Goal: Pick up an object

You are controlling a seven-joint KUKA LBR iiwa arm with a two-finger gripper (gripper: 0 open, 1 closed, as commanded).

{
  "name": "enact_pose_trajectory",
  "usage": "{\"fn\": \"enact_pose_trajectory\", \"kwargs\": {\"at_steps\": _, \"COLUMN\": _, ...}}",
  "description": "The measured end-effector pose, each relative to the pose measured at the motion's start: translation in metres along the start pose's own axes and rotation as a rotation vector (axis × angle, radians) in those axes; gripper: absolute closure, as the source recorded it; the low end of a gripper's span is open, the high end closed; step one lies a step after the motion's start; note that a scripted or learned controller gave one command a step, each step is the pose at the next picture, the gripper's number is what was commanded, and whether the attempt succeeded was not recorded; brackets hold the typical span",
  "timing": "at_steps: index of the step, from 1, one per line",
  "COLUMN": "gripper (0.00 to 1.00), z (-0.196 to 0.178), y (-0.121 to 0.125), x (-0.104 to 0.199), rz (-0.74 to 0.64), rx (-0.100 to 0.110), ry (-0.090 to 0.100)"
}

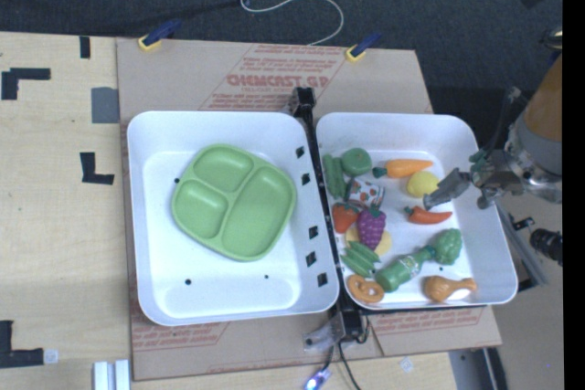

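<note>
Now hovering, hand (450,189) low over right bin (462,134), between lemon (421,184) and red chili (430,216); finger spread: cannot tell; likely lining up a grasp

The pincer (454,188) hides part of the red pepper (430,216) (finger spread unreadable), the arm (548,128) cut off at right
</note>
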State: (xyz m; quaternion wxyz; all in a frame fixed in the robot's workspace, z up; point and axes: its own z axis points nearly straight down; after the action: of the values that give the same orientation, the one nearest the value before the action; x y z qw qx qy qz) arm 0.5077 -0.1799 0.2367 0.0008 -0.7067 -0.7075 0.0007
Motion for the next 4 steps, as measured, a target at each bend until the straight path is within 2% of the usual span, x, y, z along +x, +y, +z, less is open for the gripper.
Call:
{"fn": "enact_pose_trajectory", "kwargs": {"at_steps": 1, "gripper": 1.0, "z": -0.01, "y": 0.0, "x": 0.0, "rz": -0.001, "rx": 0.001, "ry": 0.0}}
{"fn": "enact_pose_trajectory", "kwargs": {"at_steps": 2, "gripper": 1.0, "z": -0.09, "y": 0.083, "x": 0.067, "rz": -0.009, "rx": -0.013, "ry": -0.002}}
{"fn": "enact_pose_trajectory", "kwargs": {"at_steps": 3, "gripper": 1.0, "z": -0.009, "y": 0.052, "x": 0.137, "rz": -0.006, "rx": 0.009, "ry": 0.003}}
{"fn": "enact_pose_trajectory", "kwargs": {"at_steps": 4, "gripper": 1.0, "z": 0.034, "y": 0.007, "x": 0.191, "rz": -0.005, "rx": 0.009, "ry": 0.002}}
